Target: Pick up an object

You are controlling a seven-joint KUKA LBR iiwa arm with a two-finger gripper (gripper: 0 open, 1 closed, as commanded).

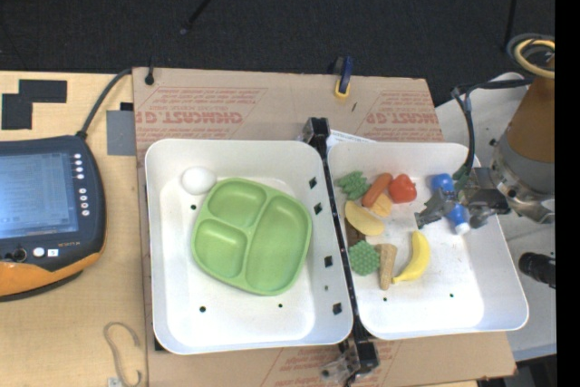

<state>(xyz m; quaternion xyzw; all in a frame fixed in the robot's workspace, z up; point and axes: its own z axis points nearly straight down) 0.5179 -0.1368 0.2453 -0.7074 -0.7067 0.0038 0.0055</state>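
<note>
We saw banana (415, 258) at 5 o'clock in right bin (494, 308) | gripper (444, 211) at 3 o'clock, grip state unreadable | we judged it light, stiff, slippery; grasp mid-curve.

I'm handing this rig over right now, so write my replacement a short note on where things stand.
Hand: low over the right bin, by its right side; finger state unclear, nothing seen held.
Right bin holds the toy food: banana, cone, carrot, tomato, green pieces.
Left bin: green divided plate, white ball.
Done: nothing lifted.
Left: grasp and raise one object.
</note>
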